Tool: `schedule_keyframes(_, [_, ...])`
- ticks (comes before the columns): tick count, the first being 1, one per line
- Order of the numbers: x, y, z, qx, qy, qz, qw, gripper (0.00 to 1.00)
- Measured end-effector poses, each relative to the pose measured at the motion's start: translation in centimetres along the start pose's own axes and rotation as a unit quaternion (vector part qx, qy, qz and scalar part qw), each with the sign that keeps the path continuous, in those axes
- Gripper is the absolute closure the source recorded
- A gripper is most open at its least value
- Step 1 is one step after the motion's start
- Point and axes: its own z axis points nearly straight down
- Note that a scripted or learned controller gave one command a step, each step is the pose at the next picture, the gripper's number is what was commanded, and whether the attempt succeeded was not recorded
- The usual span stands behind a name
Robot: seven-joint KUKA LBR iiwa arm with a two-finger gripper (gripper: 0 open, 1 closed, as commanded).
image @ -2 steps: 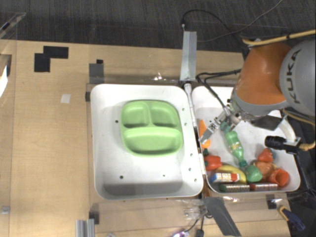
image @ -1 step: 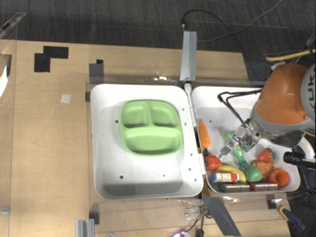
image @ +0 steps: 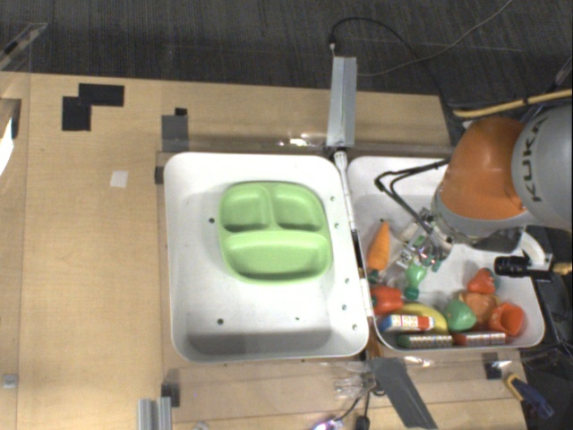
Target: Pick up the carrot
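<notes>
The carrot (image: 380,245) is a small orange cone with a pale top, lying near the left wall of the right bin (image: 394,170). My gripper (image: 421,254) hangs low in that bin, just right of the carrot and slightly below it, with a green-tipped piece under it. The arm's orange band (image: 483,170) and grey wrist cover the bin's upper right part. Nothing of the carrot sits between the fingers as far as the view shows.
Toy foods crowd the right bin's front: a red piece (image: 387,298), a yellow banana (image: 416,317), a green piece (image: 460,314), orange and red pieces (image: 498,312). The left bin (image: 188,240) holds a green divided plate (image: 273,231). A metal post (image: 342,97) stands behind the bins.
</notes>
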Motion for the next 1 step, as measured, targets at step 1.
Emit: schedule_keyframes(1, [-2.59,2.09,0.09,0.0,0.0,0.214,0.9767,0.0])
